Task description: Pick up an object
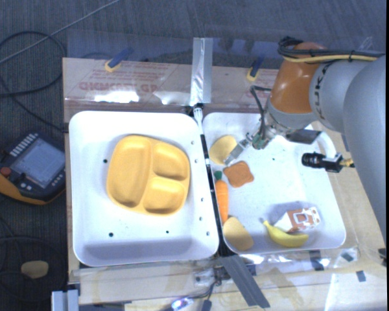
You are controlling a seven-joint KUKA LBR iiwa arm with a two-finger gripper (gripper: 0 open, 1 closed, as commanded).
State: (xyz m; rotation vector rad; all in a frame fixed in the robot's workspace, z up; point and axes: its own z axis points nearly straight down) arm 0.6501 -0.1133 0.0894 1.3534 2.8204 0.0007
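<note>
The gripper is hanging open, holding nothing, near the right bin's left edge, beside the yellow piece.

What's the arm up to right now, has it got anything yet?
Nothing visibly held. The gripper is low in the right bin, reaching between a pale yellow piece and an orange square piece. A carrot, banana and small carton lie untouched nearby. The left bin holds a yellow divided plate.
</note>
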